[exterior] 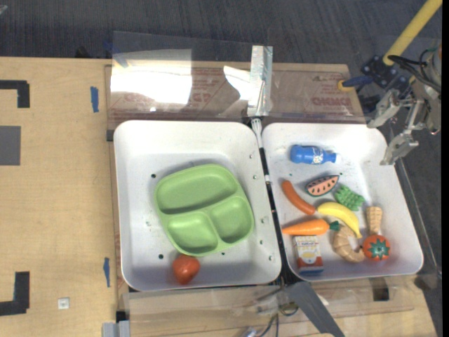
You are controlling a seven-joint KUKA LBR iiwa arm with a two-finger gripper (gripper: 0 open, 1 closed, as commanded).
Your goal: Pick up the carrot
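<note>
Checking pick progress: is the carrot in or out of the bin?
In: carrot lies flat in the right bin, gripper apart.

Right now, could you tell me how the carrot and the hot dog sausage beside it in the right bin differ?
The carrot is bright orange with a green leafy end, while the hot dog sausage is darker red-orange and plain. The carrot lies nearly level across the view; the sausage runs diagonally, slightly curved. The carrot looks thicker and tapered, the sausage slimmer and even. Both are long toy foods lying flat in the right bin.
</note>
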